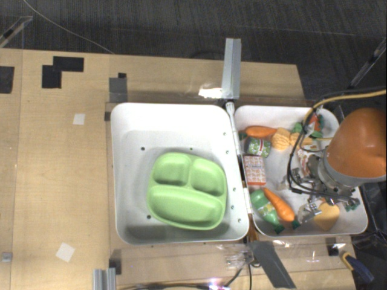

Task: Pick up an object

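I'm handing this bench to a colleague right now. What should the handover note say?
Gripper: low in the right bin, near its front right corner; whether it is open or shut can't be told.
Things: carrot, yellow block, corn and red box lie in the right bin; green divided plate in the left bin.
Done: no pick confirmed.
Left: grasp and lift one thing.

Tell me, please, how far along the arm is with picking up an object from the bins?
Done: the arm has reached into the right bin, with the gripper low among the toys near the yellow piece and a carrot. In hand: nothing visibly; the wrist hides the grasp. Left: closing on an item and lifting it clear. The green divided plate lies in the left bin.
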Available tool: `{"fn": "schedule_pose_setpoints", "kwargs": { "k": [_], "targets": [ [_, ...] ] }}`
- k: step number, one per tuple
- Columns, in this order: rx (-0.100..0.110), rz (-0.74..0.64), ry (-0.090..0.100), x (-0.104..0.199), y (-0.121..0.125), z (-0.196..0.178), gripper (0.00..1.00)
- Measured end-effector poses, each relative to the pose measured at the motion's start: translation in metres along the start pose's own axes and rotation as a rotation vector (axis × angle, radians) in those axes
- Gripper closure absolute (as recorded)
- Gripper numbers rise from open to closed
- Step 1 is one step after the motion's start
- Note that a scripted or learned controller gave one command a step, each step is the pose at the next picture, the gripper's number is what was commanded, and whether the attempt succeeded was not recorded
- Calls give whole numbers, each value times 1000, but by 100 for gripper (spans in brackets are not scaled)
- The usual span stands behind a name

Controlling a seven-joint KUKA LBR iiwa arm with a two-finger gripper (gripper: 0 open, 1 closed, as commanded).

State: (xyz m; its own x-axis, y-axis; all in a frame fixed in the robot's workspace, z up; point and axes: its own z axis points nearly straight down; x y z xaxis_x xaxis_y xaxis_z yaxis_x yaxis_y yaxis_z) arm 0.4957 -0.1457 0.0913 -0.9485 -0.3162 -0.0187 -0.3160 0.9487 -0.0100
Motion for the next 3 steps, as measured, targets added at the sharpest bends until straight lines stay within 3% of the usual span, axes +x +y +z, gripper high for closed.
{"fn": "schedule_pose_setpoints", "kwargs": {
  "k": [1, 2, 3],
  "targets": [
    [-4, 15, 3, -2, -8, 0, 0],
    [-4, 144, 4, -2, -24, 1, 0],
    [3, 108, -1, -3, -1, 0, 0]
  ]
}}
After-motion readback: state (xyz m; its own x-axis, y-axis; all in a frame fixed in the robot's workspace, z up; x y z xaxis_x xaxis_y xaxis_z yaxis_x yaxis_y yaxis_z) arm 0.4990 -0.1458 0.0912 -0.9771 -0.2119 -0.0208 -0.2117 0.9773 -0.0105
